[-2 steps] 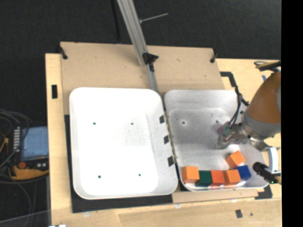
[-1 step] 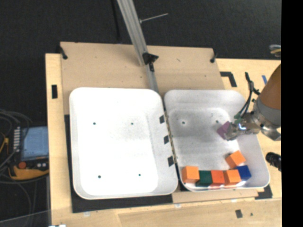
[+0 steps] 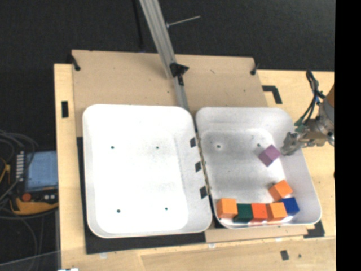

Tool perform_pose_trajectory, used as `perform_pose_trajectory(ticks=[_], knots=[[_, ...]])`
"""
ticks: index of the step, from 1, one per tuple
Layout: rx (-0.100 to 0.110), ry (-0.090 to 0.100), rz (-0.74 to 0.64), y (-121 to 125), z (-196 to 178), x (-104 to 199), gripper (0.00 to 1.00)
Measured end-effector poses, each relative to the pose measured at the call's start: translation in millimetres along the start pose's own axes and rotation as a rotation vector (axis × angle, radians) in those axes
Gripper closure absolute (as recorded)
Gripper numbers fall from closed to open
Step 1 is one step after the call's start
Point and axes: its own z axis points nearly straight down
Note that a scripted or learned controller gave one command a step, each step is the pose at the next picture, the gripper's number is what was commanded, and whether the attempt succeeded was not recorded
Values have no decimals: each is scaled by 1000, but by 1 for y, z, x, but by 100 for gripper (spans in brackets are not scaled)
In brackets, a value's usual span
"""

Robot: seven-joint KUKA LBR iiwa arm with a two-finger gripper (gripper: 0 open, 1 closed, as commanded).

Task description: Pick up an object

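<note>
A robot gripper (image 3: 290, 143) reaches in over the right rim of the right-hand bin (image 3: 237, 120), its metal tip just beside a purple block (image 3: 269, 154) that lies tilted on the bin floor, a little below and to the left of the tip. Whether the two touch cannot be told from this slanted overhead view, and whether the gripper is open or closed cannot be told either; nothing is seen held in it. Lower in the same bin, well apart from the gripper, a row of blocks sits along the near wall: an orange block (image 3: 227, 207), a green block (image 3: 244, 212), a red-orange block (image 3: 259, 211), a second orange block (image 3: 277, 210) and a blue block (image 3: 291, 205), with one more orange block (image 3: 280, 189) tilted just above the row's right end. The left-hand bin (image 3: 141, 168) stands alongside on the wooden bench (image 3: 163, 61)
</note>
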Motion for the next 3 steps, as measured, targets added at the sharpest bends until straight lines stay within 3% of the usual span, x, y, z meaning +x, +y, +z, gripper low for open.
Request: perform_pose_trajectory(ticks=[1,3], knots=[[1,1,-2,2,-54,-1,100],[9,3,-1,-5,-34,87,100]])
